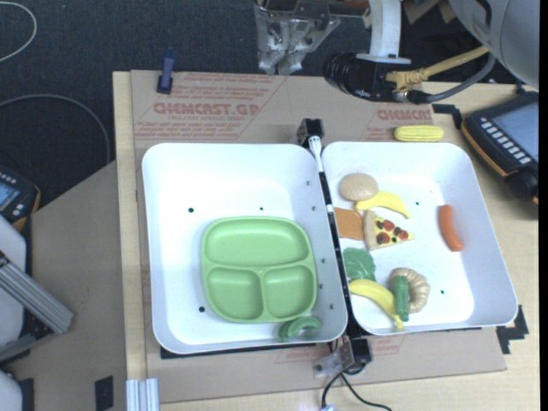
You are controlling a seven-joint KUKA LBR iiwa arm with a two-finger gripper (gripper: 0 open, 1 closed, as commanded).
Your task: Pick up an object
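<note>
Green cup (300, 327) (tipped) beside green 3-compartment plate (257, 268).

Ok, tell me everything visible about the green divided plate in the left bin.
The green divided plate is pale green, looks like smooth plastic, and is a rounded rectangle with three compartments: one wide one along the far side and two smaller ones nearer the camera. It lies flat, right way up, on the floor of the left bin, toward the near right part. Nothing lies in its compartments. A small green cup-like piece sits right at its near right corner.
</note>
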